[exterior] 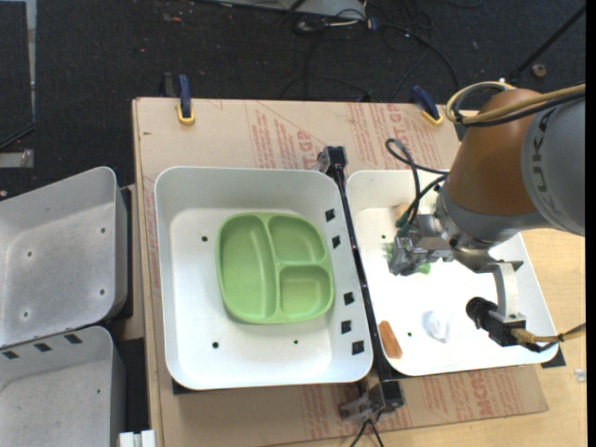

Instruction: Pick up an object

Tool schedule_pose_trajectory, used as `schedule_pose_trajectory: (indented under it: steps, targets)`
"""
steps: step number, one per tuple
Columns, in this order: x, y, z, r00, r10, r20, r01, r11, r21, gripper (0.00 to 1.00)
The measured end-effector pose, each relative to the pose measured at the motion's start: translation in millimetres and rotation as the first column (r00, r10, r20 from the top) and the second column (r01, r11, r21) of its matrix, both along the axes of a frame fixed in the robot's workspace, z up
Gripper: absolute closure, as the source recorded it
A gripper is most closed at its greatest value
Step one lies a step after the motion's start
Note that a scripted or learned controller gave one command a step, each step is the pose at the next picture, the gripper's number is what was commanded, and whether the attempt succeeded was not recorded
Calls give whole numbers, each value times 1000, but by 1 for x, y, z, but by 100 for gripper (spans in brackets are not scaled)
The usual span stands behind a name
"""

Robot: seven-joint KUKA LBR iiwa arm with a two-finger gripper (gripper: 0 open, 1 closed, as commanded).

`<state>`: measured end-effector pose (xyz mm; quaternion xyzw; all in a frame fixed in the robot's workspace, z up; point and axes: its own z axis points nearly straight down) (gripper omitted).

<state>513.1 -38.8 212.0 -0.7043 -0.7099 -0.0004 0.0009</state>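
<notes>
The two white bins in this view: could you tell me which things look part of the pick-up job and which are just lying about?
Job in hand:
gripper, low in the right bin
green item beside it
white object
orange-brown piece

Lying about:
green divided plate in the left bin
blue clamps
floor cables

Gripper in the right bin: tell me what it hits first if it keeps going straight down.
Most likely the small green object under the gripper, then the right bin's floor. Depth is hard to judge from this slanted view, so contact may already exist.
</notes>
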Motion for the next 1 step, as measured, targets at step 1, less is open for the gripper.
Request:
schedule_pose_trajectory:
  steps: [1]
  targets:
    - [1, 54, 5, 1000, 0, 1, 0, 1000, 0, 100]
